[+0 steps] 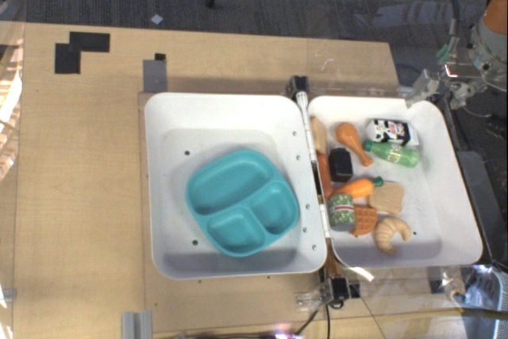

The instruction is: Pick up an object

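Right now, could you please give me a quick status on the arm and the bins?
Arm parked at right bin's far corner, off the toys. Toys piled in right bin, none picked. Teal plate alone in left bin. Nothing in the way.

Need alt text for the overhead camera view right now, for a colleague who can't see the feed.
Two white bins sit side by side: the left bin holds a teal divided plate, the right bin a cluster of toy food, including a croissant and a green bottle. The arm is at the upper right, outside the bins.
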You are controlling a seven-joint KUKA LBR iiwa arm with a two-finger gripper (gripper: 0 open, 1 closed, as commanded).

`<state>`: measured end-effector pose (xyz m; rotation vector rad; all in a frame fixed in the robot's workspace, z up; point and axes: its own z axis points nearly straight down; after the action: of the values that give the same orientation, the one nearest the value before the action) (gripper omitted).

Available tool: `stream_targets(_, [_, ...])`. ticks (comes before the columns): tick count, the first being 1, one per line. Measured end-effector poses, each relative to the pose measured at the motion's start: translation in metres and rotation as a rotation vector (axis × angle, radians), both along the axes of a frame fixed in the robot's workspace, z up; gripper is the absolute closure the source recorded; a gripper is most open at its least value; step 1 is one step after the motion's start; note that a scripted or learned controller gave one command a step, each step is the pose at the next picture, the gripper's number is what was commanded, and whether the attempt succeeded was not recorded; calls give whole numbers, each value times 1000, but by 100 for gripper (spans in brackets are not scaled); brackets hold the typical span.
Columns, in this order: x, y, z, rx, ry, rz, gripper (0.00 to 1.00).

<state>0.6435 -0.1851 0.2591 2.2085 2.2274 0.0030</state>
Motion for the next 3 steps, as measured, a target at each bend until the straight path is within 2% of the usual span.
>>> stream_targets(1, [-20,34,-151,5,9,-16,0])
stream_targets(2, [-13,101,-172,3,-1,68,0])
stream_targets(3, [-11,100,-158,3,-9,69,100])
